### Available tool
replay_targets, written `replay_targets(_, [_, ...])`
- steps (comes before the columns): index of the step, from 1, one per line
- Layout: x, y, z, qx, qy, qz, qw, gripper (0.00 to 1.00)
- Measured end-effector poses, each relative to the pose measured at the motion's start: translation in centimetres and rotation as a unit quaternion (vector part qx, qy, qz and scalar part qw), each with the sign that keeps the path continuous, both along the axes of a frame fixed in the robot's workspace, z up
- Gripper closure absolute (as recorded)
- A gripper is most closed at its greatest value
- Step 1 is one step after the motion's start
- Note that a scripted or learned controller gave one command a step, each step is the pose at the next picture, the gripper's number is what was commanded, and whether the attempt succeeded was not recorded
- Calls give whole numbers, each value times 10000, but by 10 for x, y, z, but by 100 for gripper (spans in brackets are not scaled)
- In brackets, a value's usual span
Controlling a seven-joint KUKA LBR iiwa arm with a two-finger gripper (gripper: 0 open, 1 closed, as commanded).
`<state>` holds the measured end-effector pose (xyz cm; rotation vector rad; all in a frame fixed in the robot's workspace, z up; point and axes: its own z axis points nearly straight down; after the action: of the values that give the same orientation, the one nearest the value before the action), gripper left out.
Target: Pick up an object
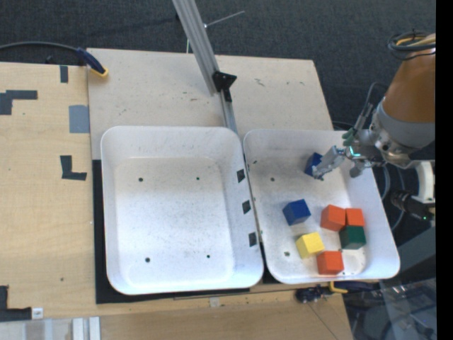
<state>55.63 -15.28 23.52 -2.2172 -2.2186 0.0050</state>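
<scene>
Seemingly, a small blue block [314, 163] is pinched between the jaws; rigid and light, it is best held across flat faces

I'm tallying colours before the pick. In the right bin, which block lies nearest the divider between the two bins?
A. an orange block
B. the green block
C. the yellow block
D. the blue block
D: the blue block sits furthest left in the right bin, closer to the divider than the yellow block.

Blue [296, 211], yellow [309, 244], orange, green cubes clustered in right bin [279, 142].
</scene>
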Motion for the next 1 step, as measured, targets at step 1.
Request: replay_targets(1, [1,0,2,-4,-23,8,10000,0])
